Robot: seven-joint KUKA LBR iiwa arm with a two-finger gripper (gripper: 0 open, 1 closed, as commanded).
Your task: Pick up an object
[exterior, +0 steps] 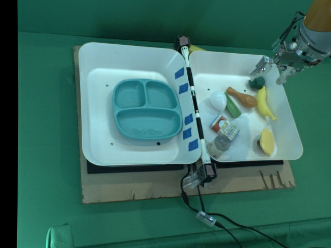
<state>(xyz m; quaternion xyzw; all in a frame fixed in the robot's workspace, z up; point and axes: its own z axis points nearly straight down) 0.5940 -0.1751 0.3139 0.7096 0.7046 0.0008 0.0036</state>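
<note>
My gripper [272,71] hangs over the far right corner of the right bin [295,149], its two fingers spread open with nothing between them. Just below its left finger lies a small dark green broccoli piece [257,82]. Close by are a yellow banana [265,103], a brown chicken drumstick [242,97], a green pickle [232,107] and a white egg [218,100]. Nearer the front lie a small printed carton [224,126], a grey can [219,144] and a yellow-brown bread piece [266,141].
The left bin [98,61] holds a teal divided plate [147,109]. A divider rail with blue tape tabs [189,99] runs between the bins. A yellow item [196,48] peeks out behind the bins' far edge. Cables [217,221] trail off the front of the cardboard base.
</note>
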